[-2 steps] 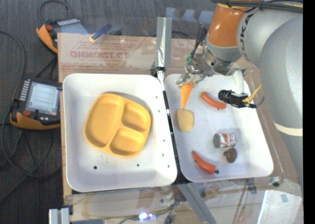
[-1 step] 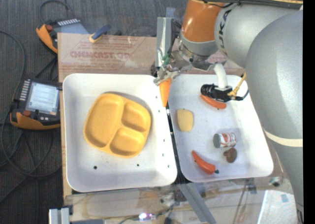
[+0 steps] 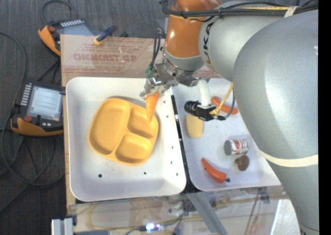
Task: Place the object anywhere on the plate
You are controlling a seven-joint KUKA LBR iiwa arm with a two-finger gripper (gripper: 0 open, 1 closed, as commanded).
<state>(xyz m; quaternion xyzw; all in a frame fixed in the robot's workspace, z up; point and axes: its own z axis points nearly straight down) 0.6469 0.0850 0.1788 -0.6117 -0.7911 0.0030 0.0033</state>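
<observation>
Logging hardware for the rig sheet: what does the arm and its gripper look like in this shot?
The arm has a smooth, rounded light-grey shell, with a glossy orange band above the wrist. Black cables loop over the top of the orange section. Part of a dark letter marking shows on the grey next to the orange. The gripper is a small dark-and-metal assembly below the wrist.

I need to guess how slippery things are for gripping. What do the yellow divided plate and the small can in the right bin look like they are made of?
Yellow plate: probably molded plastic, smooth with a soft sheen; its colour is uniform and its compartment edges are rounded.

Small can: seemingly metal, with a dull grey end face and a red and white printed or paper wrap around its side. It is too small to be sure.
</observation>
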